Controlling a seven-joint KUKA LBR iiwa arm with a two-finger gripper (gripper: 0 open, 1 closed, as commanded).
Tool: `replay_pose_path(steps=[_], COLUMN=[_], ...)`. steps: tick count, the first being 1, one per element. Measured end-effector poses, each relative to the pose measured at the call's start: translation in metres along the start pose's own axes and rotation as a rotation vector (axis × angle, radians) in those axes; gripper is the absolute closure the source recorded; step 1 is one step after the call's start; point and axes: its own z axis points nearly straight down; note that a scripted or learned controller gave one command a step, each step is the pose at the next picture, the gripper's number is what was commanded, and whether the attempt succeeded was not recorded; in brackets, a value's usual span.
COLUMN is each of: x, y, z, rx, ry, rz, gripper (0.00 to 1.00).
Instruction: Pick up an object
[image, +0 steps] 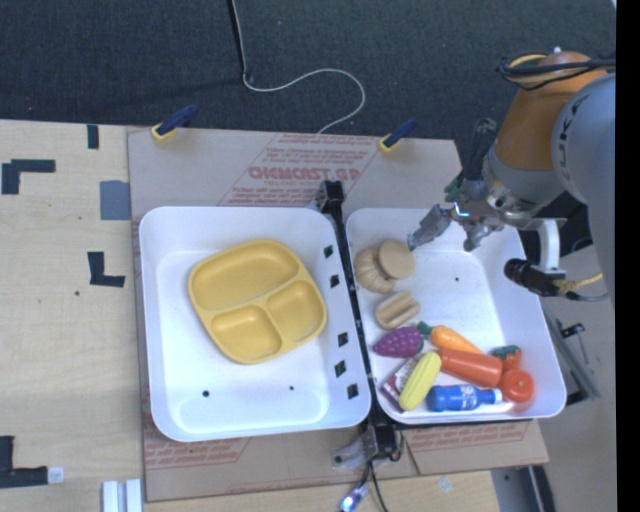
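My gripper (449, 229) hangs over the back of the right bin (480, 275), open, with nothing between its fingers (427, 227). Just left of it lie two round tan cookies (384, 265). In front of them sits a bread roll (396, 308). Nearer the front are purple grapes (399, 342), a corn cob (420, 378), a carrot (458, 342), an orange sausage (468, 367), a tomato (517, 384) and a blue-and-white bottle (462, 399).
The left bin (170, 330) holds a yellow divided plate (257, 298). A black divider strip (343, 300) runs between the bins. Blue-and-yellow clamps (174, 122) (398, 133) grip the cardboard at the back. A white cable (300, 80) loops behind.
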Motion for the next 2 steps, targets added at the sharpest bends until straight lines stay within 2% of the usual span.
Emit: replay_pose_path(steps=[1, 2], x=[0.047, 0.045], y=[0.006, 0.006], z=[0.106, 0.092], rx=[0.0, 0.001], ry=[0.002, 0.0], rz=[-0.003, -0.001], gripper=[0.0, 1.0])
